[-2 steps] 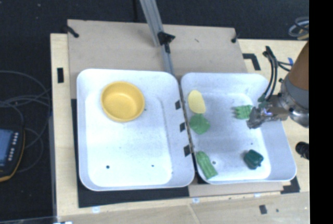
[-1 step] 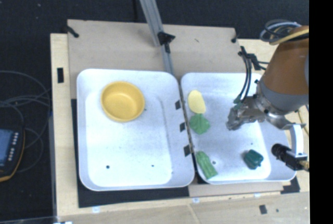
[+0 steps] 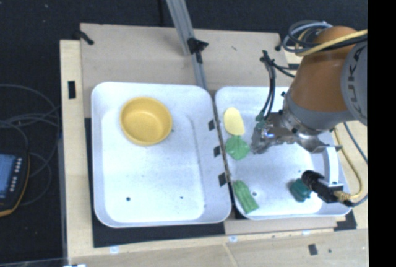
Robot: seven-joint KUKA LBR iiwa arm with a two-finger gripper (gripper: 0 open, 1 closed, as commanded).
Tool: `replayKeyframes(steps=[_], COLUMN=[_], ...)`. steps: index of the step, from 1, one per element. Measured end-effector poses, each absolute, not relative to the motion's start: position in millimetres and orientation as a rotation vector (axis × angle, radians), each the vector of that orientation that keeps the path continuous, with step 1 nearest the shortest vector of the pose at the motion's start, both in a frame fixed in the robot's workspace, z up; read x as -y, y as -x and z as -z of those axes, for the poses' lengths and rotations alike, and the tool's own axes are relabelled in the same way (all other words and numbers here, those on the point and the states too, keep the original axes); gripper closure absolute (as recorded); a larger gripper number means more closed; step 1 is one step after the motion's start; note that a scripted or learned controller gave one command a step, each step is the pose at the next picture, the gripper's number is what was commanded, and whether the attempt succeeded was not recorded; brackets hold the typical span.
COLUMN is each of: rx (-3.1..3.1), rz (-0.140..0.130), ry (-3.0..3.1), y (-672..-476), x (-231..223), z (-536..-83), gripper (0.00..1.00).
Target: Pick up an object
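Gripper [image 3: 263,139] is hovering in the right bin [image 3: 278,98], grip state I honestly can't tell, just beside the green piece [image 3: 237,148] below the yellow one [image 3: 233,121]. Looks light, probably soft; I'd be pinching its middle.

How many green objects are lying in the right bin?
2 clearly green: a rounded green piece near the gripper, and a long green piece at the bin's near-left corner. A teal object lies near-right. The arm may hide others.

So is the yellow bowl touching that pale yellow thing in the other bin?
Apart. The camera view shows the yellow bowl in the left bin and the pale yellow thing in the right bin.
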State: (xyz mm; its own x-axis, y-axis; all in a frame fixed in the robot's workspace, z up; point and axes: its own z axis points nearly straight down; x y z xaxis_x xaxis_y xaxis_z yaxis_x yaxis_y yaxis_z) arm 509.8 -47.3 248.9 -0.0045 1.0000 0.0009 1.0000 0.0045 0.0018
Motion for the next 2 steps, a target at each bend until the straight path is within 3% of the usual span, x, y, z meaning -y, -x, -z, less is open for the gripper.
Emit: replayKeyframes(steps=[1,2], rx=[-2.227,-2.226], rz=[-0.002,0.0], ry=[-2.216,-2.218], y=[-497.3,-496.7], x=[-5,-59], z=[-252,-238], gripper=[1.0,1.0])
